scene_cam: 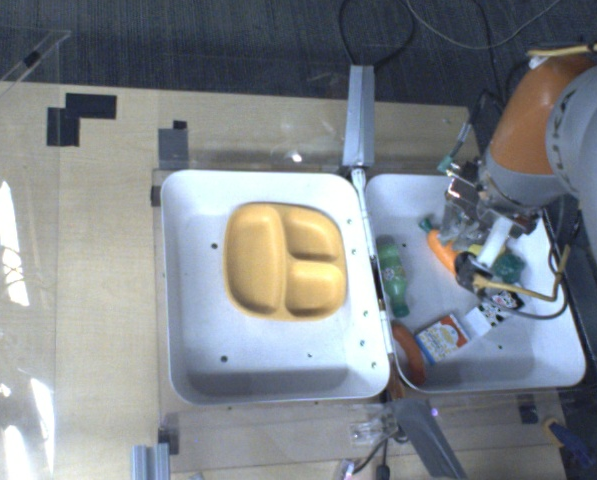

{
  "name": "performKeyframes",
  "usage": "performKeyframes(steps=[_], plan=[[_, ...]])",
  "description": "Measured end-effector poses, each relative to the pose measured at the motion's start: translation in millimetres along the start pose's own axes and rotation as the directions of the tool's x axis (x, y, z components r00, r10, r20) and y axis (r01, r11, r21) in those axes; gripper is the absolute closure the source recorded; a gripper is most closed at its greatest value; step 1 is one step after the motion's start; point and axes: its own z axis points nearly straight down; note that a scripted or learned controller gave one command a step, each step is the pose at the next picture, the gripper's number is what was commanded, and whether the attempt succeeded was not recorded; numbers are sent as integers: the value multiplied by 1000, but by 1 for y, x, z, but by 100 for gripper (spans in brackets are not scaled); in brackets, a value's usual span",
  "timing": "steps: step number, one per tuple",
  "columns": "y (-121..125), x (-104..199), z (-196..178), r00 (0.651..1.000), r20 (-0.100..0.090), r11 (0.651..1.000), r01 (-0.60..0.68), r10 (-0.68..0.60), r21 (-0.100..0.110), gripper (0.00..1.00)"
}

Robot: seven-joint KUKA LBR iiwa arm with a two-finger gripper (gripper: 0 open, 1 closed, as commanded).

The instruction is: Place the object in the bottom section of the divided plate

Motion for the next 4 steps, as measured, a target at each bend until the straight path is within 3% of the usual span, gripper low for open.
performKeyframes(steps=[1,2,3,4], plan=[[-32,77,-55,996,-1,996,89,-89,0,100],[-41,149,-103,995,-1,995,98,-98,0,100],[-41,149,-103,995,0,995,99,-99,0,0],[-41,149,-103,995,0,995,99,-99,0,0]])
